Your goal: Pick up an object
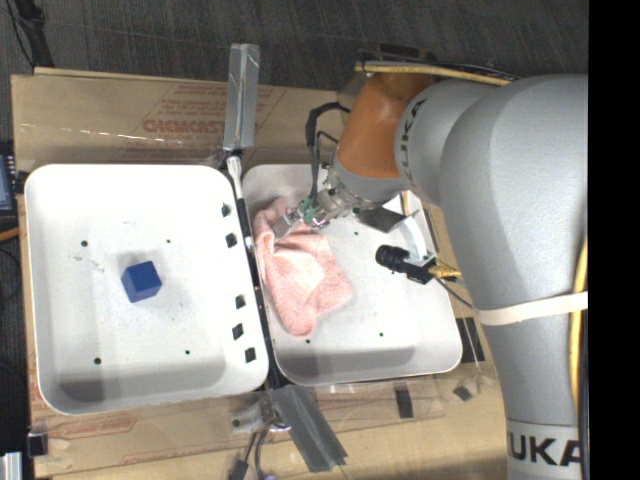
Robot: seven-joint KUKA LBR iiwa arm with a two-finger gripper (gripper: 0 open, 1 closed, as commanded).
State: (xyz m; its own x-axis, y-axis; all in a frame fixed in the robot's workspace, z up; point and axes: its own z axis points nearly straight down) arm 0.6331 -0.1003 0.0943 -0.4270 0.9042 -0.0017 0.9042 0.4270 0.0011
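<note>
The pink cloth (303,283) is lying crumpled against the right bin's (395,320) left wall. The gripper (312,213) is sitting at the cloth's edge, toward that bin's back-left corner; whether it is spread or pinching, I cannot tell. Nipping only a loose fold is risking a slip on lifting.

Crumpled pink cloth (303,280) in right bin (392,320)

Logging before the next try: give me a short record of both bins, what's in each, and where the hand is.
left bin: one blue cube, left of its middle
right bin: crumpled pink cloth, along its left side
hand: in the right bin, at the cloth's upper edge
cube and hand: apart, in different bins
</note>
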